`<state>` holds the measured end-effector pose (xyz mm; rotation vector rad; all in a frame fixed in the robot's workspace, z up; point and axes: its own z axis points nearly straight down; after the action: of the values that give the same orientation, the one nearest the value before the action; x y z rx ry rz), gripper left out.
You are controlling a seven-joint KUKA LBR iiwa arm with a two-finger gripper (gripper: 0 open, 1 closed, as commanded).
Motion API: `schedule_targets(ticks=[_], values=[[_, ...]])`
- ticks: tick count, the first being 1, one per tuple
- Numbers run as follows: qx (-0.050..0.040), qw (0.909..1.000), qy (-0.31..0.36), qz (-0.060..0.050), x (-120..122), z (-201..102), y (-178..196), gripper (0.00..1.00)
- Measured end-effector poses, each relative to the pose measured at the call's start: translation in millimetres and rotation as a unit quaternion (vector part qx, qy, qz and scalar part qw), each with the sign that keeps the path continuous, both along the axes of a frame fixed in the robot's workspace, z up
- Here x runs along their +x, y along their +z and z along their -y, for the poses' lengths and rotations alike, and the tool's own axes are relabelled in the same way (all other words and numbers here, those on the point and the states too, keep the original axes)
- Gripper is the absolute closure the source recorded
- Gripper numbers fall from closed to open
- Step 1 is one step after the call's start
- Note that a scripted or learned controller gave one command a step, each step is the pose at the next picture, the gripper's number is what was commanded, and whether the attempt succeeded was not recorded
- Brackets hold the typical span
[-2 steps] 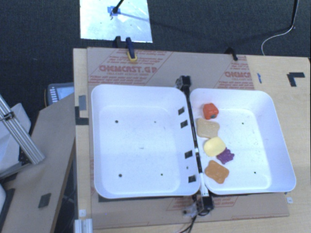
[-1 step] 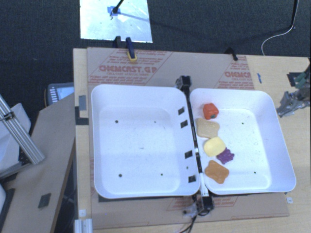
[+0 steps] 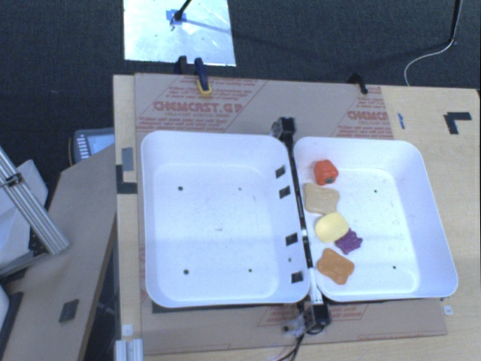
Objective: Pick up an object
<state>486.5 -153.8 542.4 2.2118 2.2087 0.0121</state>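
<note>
Several small objects lie in a line along the left side of the right bin (image 3: 421, 201). From far to near they are an orange-red piece (image 3: 325, 172), a tan flat piece (image 3: 322, 198), a yellow rounded piece (image 3: 331, 226), a small purple piece (image 3: 349, 241) and an orange-brown piece (image 3: 335, 265). The yellow piece touches the tan one and the purple one.
The left bin (image 3: 161, 201) stands beside the right one, joined by black clips (image 3: 288, 194) along the shared edge. Both rest on a brown board (image 3: 248, 104) on the bench. A shiny metal plate (image 3: 179, 21) lies on the dark floor beyond.
</note>
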Motion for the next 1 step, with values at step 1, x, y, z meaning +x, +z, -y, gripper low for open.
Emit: schedule_targets(ticks=[1], values=[[0.0037,0.9999,0.009,-0.006,25.2,-115.0,-7.4,1.00]])
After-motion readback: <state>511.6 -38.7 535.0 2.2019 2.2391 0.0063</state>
